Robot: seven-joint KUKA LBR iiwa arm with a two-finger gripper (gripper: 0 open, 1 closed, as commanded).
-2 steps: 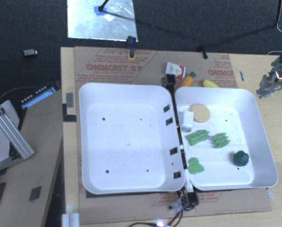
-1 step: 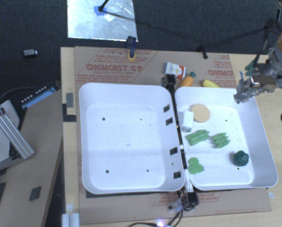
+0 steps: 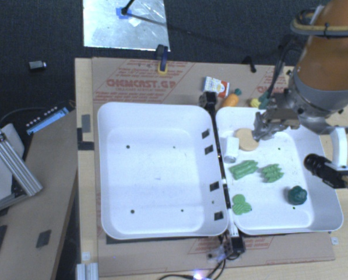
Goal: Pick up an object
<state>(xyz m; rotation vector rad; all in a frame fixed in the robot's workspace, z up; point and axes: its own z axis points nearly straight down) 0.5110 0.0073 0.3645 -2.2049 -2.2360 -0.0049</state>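
Your tool [image 3: 266,132] hung over the right bin [image 3: 322,214], touching the tan disc [image 3: 245,140] at its 3 o'clock edge; whether it gripped, you couldn't tell.

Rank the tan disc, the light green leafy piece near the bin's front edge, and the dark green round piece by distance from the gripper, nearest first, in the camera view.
Measured from the gripper, all in the right bin:
1. Tan disc, just left of the gripper and touching its outline.
2. Dark green round piece, toward the bin's front right.
3. Light green leafy piece, by the divider at the bin's front left, slightly farther.
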